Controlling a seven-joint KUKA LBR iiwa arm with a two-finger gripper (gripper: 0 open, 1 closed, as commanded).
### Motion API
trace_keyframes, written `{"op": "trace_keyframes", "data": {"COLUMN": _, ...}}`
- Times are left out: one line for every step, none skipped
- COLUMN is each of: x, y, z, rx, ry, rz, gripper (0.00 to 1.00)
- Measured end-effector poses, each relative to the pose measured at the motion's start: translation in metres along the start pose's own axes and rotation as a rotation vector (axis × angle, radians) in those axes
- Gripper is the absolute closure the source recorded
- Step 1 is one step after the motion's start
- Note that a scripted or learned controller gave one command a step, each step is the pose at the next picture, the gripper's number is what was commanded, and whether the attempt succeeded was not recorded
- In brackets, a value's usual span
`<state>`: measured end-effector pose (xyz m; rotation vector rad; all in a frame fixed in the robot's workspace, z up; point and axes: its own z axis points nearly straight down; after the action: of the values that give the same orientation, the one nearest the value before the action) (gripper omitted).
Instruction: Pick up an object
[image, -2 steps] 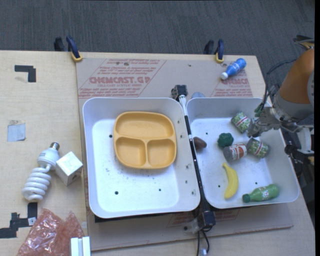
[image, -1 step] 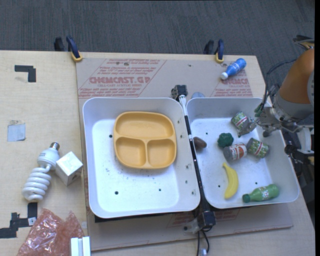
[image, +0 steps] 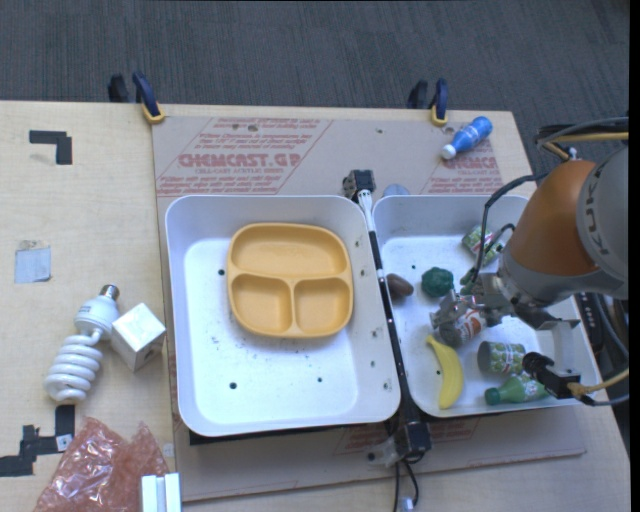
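Camera view had the gripper (image: 462, 318) low in the right bin (image: 405, 300) among clutter near the banana (image: 449, 372), apparently hunting a pick; jaw state unclear.

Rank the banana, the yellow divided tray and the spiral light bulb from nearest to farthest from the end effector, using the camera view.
From the end effector:
1. Banana, just below it in the right bin.
2. Yellow divided tray, in the left bin.
3. Spiral light bulb, on the bench at far left.

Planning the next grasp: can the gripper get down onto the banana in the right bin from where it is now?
Probably yes. The banana lies flat with its top uncovered, just below the gripper. The green can and green bottle sit close on its right, which may crowd the fingers.
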<state>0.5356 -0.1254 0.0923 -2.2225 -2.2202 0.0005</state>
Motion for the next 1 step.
{"op": "trace_keyframes", "data": {"x": -0.0008, "y": 0.0014, "z": -0.0105, "rx": -0.004, "ry": -0.001, "rz": 0.002, "gripper": 1.0}}
